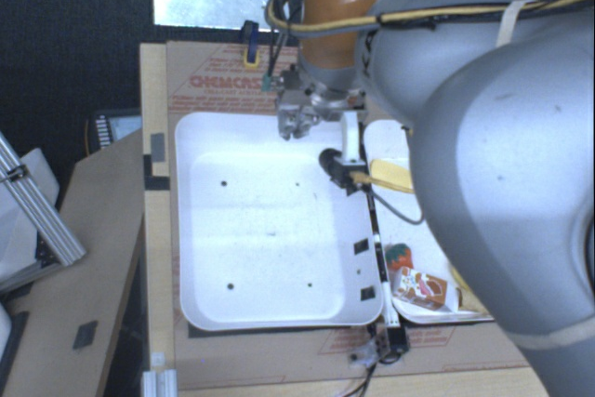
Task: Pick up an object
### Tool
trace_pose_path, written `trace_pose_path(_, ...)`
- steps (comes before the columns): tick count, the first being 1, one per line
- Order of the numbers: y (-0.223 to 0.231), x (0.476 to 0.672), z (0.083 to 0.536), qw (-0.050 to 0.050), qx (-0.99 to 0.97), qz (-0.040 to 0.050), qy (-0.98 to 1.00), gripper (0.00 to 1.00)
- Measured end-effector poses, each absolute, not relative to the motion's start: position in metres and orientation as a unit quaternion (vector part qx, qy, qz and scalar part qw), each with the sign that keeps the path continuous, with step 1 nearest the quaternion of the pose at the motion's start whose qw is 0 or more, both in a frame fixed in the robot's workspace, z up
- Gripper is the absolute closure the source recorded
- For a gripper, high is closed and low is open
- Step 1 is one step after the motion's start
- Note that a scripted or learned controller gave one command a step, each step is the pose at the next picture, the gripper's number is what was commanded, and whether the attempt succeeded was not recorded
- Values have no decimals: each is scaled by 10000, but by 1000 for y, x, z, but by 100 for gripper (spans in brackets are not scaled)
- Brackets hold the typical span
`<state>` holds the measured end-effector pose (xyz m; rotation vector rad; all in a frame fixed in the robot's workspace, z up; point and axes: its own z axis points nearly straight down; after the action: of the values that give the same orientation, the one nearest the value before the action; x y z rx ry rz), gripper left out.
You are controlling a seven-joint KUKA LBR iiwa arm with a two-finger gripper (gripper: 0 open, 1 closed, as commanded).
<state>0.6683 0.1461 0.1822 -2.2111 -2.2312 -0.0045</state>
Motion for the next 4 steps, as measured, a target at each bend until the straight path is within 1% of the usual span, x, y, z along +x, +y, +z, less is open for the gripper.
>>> trace_pose_path(1, 159, 653, 78, 21, -7051, 24, -7091, 100)
trace_pose_path(2, 202, 671, 304, -49, -7040, -98, -7101, 100)
trace_pose_path(3, 200, 669, 303, -14, -7034, -21, -7108, 100)
trace_pose_path(4, 237, 648, 346, -5, -7042, -27, -7100, 100)
